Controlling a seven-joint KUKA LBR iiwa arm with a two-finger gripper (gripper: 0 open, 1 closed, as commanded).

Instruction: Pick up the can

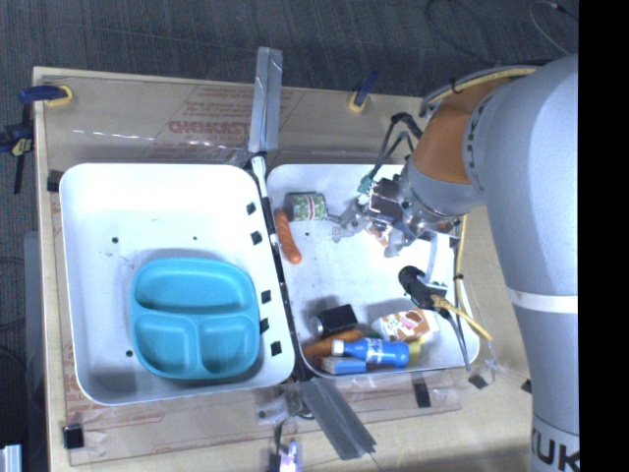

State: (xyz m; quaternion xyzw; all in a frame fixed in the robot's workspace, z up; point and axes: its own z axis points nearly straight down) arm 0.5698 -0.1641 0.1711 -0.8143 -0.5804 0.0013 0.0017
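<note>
Now I am at the reaching step, with no can in my grip yet. In the left white bin point(88, 264) lies a blue plastic tray with three parts point(197, 316). In the right white bin point(324, 180), near its top left corner, the small green can on its side point(306, 206) rests just above a long orange carrot point(288, 238). My grey metal pincer point(366, 219) hangs to the can's right, near but apart. Its fingers look a little open and hold nothing. Next I should slide left and come down over the can.
</note>
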